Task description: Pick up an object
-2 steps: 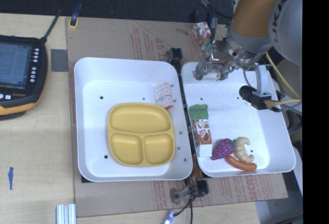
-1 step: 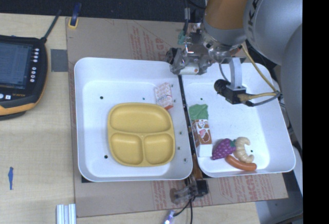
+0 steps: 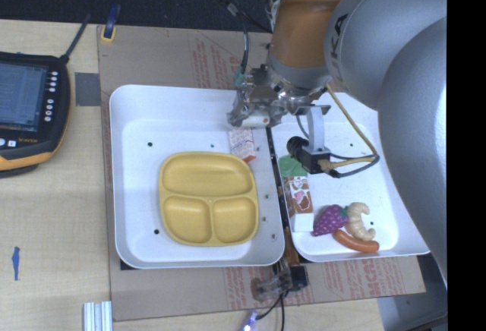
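My gripper [image 3: 249,115] hangs over the far right corner of the left bin [image 3: 137,105], under the orange wrist band. Directly below it, touching or nearly touching, is a small white and red packet [image 3: 243,144], next to the bin's right wall. Whether the packet is gripped or lies on the bin floor I cannot tell. A yellow three-compartment plate [image 3: 208,197] lies in the middle of the left bin.
The right bin [image 3: 410,246] holds a green piece [image 3: 291,167], a brown packet [image 3: 300,194], purple grapes [image 3: 329,219], a croissant [image 3: 360,218] and a sausage [image 3: 355,243]. A black cable plug [image 3: 310,156] hangs over it. A teach pendant [image 3: 26,109] lies far left.
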Motion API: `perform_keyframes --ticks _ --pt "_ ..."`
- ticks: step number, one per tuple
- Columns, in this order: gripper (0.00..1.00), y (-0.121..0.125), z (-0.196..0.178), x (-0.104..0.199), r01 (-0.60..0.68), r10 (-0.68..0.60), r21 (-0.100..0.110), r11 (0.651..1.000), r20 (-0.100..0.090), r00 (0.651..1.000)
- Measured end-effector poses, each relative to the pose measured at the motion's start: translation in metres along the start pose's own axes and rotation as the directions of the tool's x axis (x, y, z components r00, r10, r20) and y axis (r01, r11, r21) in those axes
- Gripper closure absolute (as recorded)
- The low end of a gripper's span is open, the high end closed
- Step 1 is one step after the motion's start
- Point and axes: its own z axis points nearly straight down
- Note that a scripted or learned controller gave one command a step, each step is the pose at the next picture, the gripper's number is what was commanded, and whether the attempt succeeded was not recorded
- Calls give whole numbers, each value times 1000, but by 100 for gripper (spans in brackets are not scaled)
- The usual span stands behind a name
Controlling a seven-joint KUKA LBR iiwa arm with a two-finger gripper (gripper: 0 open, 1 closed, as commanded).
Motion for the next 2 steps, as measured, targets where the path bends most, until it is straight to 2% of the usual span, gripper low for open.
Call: perform_keyframes --ticks 1,2 --pt "100 -7 27 -66 -2 2 0 1000 1 1000" --pt "100 -26 -3 -42 -1 1 -2 1000 -1 1000"
